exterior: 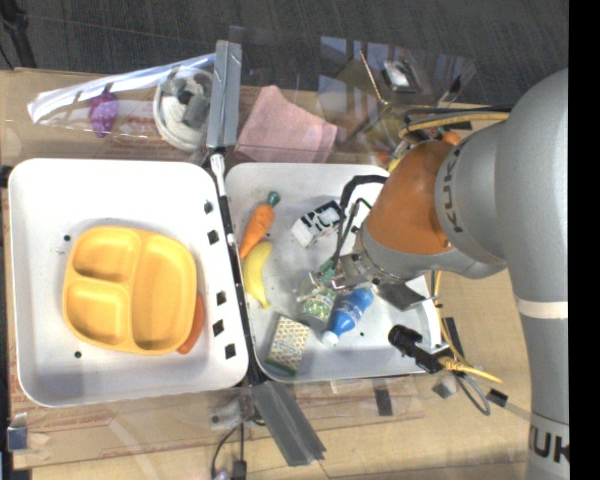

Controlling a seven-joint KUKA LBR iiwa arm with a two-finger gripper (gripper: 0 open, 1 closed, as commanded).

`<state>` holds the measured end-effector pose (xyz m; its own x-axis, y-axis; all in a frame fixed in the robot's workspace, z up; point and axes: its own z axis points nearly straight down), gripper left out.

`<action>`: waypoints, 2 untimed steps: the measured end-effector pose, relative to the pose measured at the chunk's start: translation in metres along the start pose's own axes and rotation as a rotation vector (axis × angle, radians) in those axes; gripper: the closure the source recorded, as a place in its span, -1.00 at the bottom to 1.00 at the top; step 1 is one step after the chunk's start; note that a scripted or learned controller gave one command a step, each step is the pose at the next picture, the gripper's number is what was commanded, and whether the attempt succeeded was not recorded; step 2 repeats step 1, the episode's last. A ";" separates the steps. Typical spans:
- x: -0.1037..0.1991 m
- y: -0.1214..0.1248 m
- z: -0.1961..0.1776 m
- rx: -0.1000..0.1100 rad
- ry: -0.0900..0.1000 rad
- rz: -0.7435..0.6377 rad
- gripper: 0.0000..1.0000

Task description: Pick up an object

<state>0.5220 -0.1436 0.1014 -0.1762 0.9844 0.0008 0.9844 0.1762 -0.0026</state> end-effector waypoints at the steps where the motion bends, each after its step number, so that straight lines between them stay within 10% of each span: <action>1: 0.018 0.035 -0.127 -0.002 -0.001 0.027 1.00; 2: 0.018 0.035 -0.127 -0.002 -0.001 0.027 1.00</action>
